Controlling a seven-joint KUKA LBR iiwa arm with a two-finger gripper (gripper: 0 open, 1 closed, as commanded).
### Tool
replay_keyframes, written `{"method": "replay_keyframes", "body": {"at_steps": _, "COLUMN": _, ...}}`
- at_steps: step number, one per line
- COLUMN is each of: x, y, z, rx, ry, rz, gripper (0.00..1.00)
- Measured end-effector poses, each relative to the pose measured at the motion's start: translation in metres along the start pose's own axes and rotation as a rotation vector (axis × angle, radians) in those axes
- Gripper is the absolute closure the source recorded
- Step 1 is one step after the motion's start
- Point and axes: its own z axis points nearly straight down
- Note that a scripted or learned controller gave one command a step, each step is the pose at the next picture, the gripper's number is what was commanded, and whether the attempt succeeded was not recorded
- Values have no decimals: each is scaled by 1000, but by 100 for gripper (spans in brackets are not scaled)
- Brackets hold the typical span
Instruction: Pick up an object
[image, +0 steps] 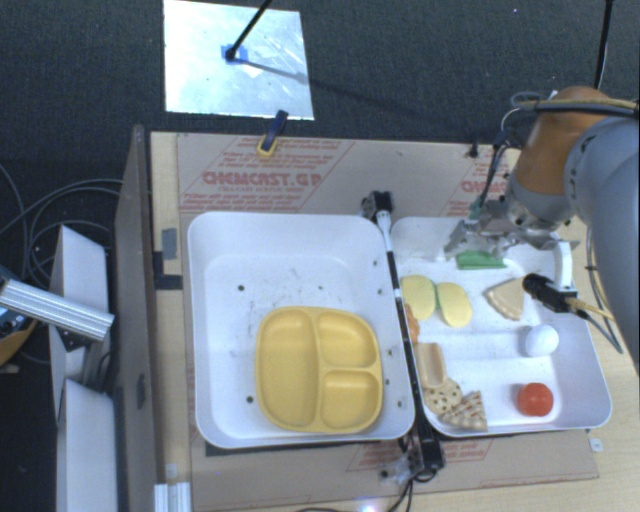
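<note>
**A:** Where do we stand on the pick?

**B:** We have the tool (482, 238) low over the far end of the right bin (485, 350). It is just above the flat green piece (481, 261), which lies on the bin floor close to the far wall. We take that green piece as our target, since nothing else lies so near the tool.

**A:** Is the tool wide or narrow?

**B:** We cannot tell, because the wrist and its fittings cover that part from this slant. We claim no hold on anything.

**A:** So what makes this step go well?

**B:** We judge the green piece to be thin and low. So we need to come down straight and almost to the floor, or we close on air above it. We should also centre over it and take it across its short side, not along its length.

**A:** And the neighbours?

**B:** The two yellow ovals (436, 301) and the tan wedge (506, 298) lie toward the middle of the bin, apart from the green piece. We don't expect them to get in the way. The far wall is the closer worry. If we drift toward it, we may catch the rim or push the piece into the corner.

**A:** The rest?

**B:** The white ball (540, 340), the red ball (535, 399) and the crackers (458, 406) sit well apart at the near end. The yellow plate (320, 368) is in the left bin (290, 250). We leave all of those alone, lift slowly and straight up, then check that the green piece comes with us.
</note>
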Motion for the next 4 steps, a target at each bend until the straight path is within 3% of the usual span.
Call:
{"method": "replay_keyframes", "body": {"at_steps": 1, "x": 0, "y": 1, "z": -11, "rx": -5, "ry": 0, "rz": 0, "gripper": 100}}
{"method": "replay_keyframes", "body": {"at_steps": 2, "x": 0, "y": 1, "z": -11, "rx": -4, "ry": -1, "rz": -1, "gripper": 0}}
{"method": "replay_keyframes", "body": {"at_steps": 3, "x": -7, "y": -9, "z": 13, "rx": 6, "ry": 1, "rz": 2, "gripper": 0}}
{"method": "replay_keyframes", "body": {"at_steps": 4, "x": -7, "y": -5, "z": -2, "rx": -5, "ry": 0, "rz": 1, "gripper": 100}}
